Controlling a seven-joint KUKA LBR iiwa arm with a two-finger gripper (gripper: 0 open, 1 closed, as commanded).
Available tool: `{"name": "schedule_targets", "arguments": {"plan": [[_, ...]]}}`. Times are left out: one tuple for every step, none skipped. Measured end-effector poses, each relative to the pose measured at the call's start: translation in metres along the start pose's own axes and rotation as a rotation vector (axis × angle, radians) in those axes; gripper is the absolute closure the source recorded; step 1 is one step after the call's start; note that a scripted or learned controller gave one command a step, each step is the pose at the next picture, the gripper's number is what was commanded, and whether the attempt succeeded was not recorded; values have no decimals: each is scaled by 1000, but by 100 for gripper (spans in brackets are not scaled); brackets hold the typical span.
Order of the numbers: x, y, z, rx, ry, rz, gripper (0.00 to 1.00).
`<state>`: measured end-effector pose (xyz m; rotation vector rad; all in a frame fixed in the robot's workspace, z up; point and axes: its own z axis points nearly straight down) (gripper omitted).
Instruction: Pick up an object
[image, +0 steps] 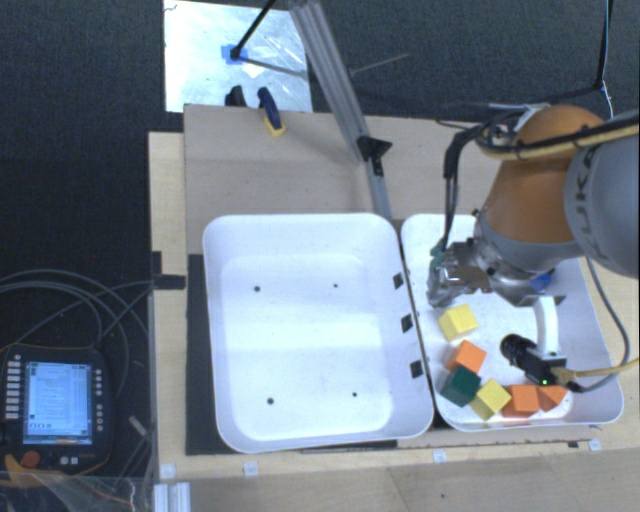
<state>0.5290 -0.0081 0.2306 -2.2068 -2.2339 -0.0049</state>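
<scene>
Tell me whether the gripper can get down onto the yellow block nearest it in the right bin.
Probably yes. The gripper hangs just above and left of the yellow cube-shaped block, whose top is uncovered; the orange block sits close below it, apparently apart.

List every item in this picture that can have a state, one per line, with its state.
Left shallow white plastic bin: upright.
Right shallow white plastic bin: holding blocks.
Yellow cube block: lying free, below the claw.
Handheld grey control pendant: screen lit.

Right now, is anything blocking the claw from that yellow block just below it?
Nothing visible does. The gripper hangs just above and left of the yellow block in the right bin; the other blocks lie beyond it.
</scene>
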Motion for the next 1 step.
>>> {"name": "schedule_targets", "arguments": {"plan": [[54, 6, -16, -2, -1, 1, 100]]}}
